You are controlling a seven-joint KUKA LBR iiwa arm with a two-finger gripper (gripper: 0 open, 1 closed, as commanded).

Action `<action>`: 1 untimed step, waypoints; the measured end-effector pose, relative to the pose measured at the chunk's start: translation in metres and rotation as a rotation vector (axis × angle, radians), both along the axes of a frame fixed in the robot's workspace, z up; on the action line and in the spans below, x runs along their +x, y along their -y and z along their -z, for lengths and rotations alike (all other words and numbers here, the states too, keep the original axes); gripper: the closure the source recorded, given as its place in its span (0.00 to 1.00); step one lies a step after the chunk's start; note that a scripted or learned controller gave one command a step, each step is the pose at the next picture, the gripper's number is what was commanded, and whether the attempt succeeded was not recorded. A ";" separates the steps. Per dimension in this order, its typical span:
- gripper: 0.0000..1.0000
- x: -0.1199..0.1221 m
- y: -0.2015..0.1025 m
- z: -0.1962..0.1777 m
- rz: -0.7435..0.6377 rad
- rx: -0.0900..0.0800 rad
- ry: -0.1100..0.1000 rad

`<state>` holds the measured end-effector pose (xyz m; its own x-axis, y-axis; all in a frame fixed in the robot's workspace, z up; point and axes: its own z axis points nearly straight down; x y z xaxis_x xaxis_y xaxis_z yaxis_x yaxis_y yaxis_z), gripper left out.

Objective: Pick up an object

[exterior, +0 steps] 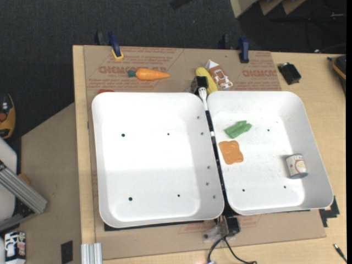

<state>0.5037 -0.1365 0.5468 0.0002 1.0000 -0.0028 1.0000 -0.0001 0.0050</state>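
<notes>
The right bin (308, 197) holds three things. A green flat piece (238, 128) lies near its upper left. Just below that rests an orange flat piece (231, 152). A small grey can (296, 165) lies on its side near the right wall. The left bin (104, 164) has only its bare white floor showing.
On the brown bench behind the bins lie a toy carrot (149, 74), a yellow item (204, 77) and a small orange-white packet (220, 77). Blue clamps (116, 45) (243, 49) grip the bench's far edge. A black block (289, 72) sits at the back right.
</notes>
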 end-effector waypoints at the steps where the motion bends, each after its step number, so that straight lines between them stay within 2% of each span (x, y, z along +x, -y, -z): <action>1: 0.00 0.000 0.000 0.001 0.000 0.000 -0.001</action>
